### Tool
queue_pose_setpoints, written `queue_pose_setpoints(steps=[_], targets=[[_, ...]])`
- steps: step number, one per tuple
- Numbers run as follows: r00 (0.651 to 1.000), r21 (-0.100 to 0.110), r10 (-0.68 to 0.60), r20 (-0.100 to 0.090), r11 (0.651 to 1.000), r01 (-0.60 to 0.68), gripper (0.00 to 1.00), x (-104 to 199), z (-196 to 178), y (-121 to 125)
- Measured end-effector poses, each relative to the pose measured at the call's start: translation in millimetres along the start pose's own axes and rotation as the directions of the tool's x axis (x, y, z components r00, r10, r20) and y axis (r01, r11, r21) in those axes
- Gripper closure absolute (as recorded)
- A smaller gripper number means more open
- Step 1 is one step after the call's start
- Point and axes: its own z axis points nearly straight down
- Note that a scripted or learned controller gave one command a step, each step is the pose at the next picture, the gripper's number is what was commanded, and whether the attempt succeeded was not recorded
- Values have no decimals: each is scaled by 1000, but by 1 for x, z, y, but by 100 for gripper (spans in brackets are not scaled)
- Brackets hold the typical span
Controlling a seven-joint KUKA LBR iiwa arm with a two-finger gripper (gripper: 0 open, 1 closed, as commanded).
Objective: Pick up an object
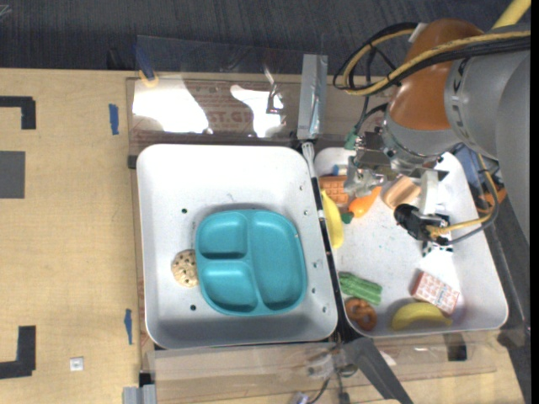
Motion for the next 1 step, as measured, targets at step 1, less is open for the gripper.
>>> queue_pose_setpoints(steps=[1], targets=[[1000,9,6,4,1000,-6,0,-4,5,-2]])
